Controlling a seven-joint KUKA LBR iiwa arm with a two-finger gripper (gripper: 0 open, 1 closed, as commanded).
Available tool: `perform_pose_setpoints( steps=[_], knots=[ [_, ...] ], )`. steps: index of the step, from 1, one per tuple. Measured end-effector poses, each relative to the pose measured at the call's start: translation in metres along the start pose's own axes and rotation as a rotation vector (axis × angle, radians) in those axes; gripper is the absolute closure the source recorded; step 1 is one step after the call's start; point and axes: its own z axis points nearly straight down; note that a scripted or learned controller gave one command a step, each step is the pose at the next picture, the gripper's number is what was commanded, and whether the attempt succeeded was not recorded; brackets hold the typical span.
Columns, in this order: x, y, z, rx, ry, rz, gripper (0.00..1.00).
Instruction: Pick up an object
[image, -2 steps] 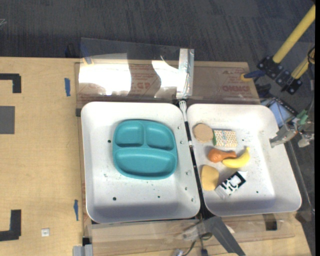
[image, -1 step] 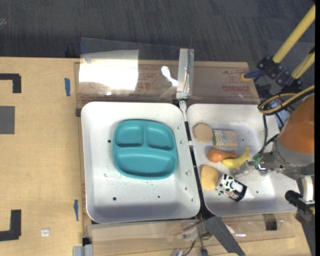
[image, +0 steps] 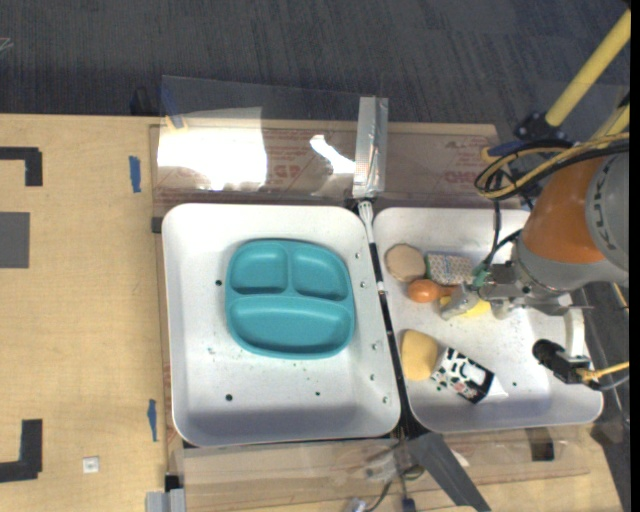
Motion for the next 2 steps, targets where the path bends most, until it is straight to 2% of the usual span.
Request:
perform_pose_setpoints(
  steps=[1, 2],
  knots=[
    [0.044, 0.063, 0.002, 0.034, -0.002, 0.016, 0.00],
    [0.045, 0.068, -0.011, 0.014, -0.006, 0.016, 1.00]
  ],
)
